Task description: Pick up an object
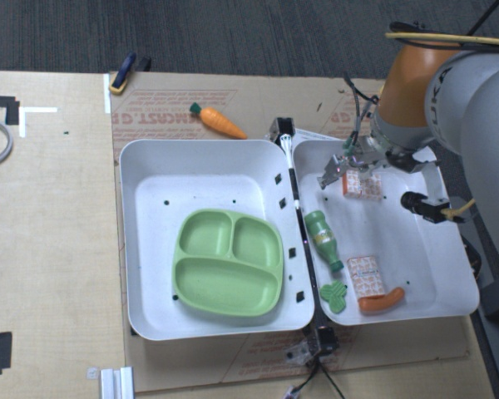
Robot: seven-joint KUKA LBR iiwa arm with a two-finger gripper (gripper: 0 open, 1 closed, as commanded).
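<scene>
The gripper (352, 163) hangs over the far part of the right bin (449, 293), at about twelve o'clock within it, and a small red-and-white printed packet (363, 184) lies directly under or against its tip. Whether the jaws are wide, narrow or closed on that packet cannot be told from this slant; the wrist and cabling hide the gap.

The main risk, as I judge it, is a flat packet: thin things lying on a bin floor tend to slide away from closing fingers, or get pinched only at a corner and drop on the lift. The far wall of the bin and the divider toward nine o'clock are close, so a sideways nudge could jam the packet against them.

Room is better toward six o'clock. There the green bottle (323, 237) lies along the divider, a second printed packet (364, 274) sits near the middle, and an orange sausage (381, 301) and a small green toy (334, 297) rest by the near wall. The left bin (141, 189) holds a green divided plate (229, 262); a toy carrot (219, 121) lies outside on the cardboard.
</scene>
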